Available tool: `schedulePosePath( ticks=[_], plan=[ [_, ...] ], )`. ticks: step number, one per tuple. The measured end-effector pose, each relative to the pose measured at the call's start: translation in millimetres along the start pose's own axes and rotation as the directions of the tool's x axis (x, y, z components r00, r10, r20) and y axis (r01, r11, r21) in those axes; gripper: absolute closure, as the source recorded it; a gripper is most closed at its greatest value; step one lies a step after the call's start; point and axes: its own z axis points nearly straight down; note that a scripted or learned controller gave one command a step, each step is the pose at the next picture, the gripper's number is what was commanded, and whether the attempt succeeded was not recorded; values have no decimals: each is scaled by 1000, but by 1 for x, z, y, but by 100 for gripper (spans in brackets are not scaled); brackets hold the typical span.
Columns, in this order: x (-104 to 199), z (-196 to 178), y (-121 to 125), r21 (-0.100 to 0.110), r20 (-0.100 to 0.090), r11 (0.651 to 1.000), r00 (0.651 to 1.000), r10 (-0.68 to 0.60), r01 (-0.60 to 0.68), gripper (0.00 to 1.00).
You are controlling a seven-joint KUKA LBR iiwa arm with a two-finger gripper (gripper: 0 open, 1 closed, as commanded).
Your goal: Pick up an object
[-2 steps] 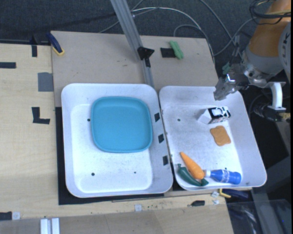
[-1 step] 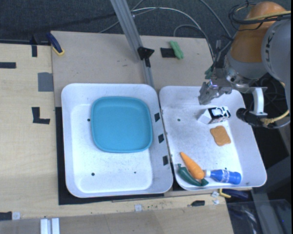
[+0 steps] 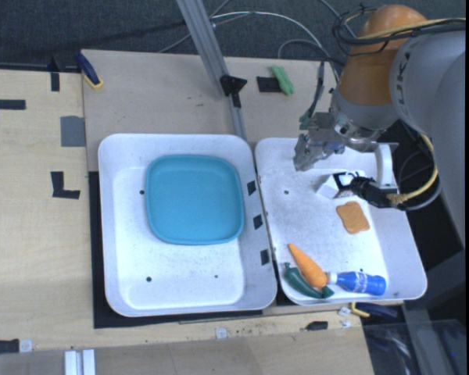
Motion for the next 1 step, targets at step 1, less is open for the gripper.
schedulePosePath(
  ticks=[1],
  plan=[
    [55, -11, -11, -1, -1, 1000, 1000, -3, 3, 100]
  ],
)
